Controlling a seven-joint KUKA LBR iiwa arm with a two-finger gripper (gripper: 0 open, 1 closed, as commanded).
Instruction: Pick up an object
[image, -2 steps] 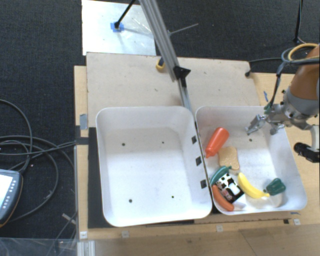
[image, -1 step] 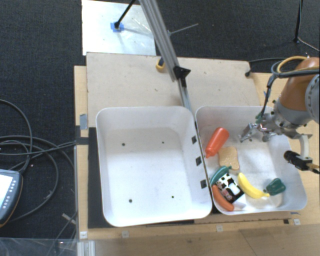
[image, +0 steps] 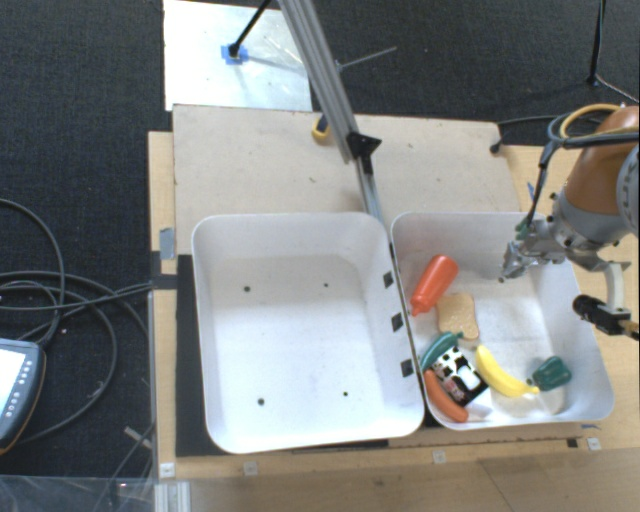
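Hovering over the far right part of the right bin (image: 590, 400), the gripper (image: 516, 262) is hanging above bare white floor, with nothing seen between its tips; whether it is released or clenched I cannot tell at this size. The things worth picking are lying nearer the camera: an orange bottle-shaped toy (image: 433, 283) is leaning by the divider, a tan slice (image: 459, 316) is sitting just below it, and a yellow banana (image: 502, 374) is lying beside a green piece (image: 551, 375) and a black-and-white item (image: 459, 376) over a red sausage shape (image: 445, 396). The left bin (image: 220, 240) is sitting alongside on the table (image: 260, 160). My judgement: the orange toy is offering the cleanest approach, standing apart from the cluster, so the arm is needing to travel left and descend across its narrow width, avoiding the divider wall.
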